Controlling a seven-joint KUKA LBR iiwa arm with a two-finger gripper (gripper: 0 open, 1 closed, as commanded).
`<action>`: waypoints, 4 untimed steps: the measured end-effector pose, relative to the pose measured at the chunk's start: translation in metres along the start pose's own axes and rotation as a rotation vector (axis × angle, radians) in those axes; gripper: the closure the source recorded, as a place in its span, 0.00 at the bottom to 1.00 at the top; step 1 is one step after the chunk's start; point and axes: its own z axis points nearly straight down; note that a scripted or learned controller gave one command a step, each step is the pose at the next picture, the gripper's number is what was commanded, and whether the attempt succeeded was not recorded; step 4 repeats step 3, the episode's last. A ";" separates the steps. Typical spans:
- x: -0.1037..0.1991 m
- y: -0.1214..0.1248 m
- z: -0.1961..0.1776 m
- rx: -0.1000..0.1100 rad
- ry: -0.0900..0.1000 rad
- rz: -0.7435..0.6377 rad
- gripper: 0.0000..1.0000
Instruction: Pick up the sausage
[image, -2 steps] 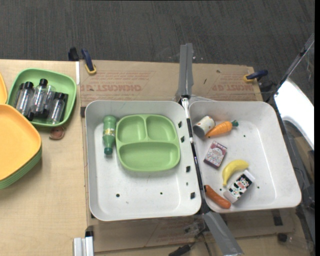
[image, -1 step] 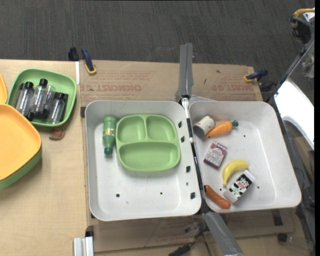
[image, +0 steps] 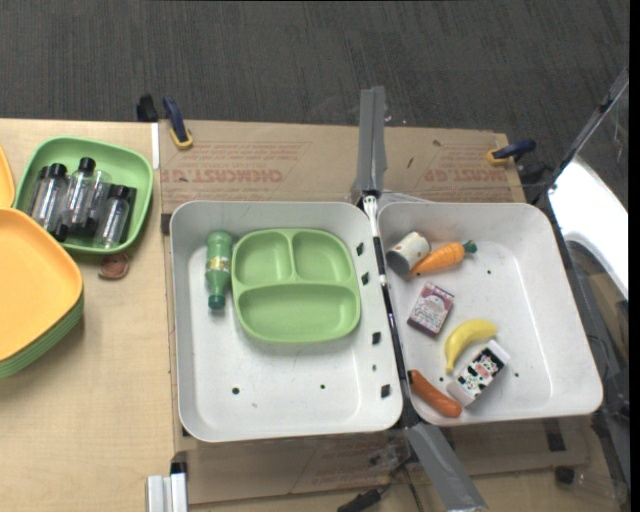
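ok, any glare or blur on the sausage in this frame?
Camera view: the sausage is sharp, with a small shine on its top, soft shadow under it; the white bin is evenly lit, no blown-out patches; a bright blurred white shape sits at the right edge.

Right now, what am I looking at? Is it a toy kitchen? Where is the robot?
It is a robot's practice bench, seen by one camera fixed above it and looking down at a slant. Two shallow white trays sit side by side. The left bin holds a green divided plate and a green bottle beside it. The right bin holds toy food: a reddish sausage near the front edge, a banana, a carrot, a small purple box, a little carton and a can. The robot's job is to lift the sausage, which lies in the bin, not yet picked up.
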 end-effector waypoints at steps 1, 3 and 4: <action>0.023 0.009 -0.001 -0.002 0.003 0.116 1.00; 0.003 0.003 -0.001 0.000 0.001 -0.267 1.00; 0.003 0.003 -0.001 0.000 0.001 -0.267 1.00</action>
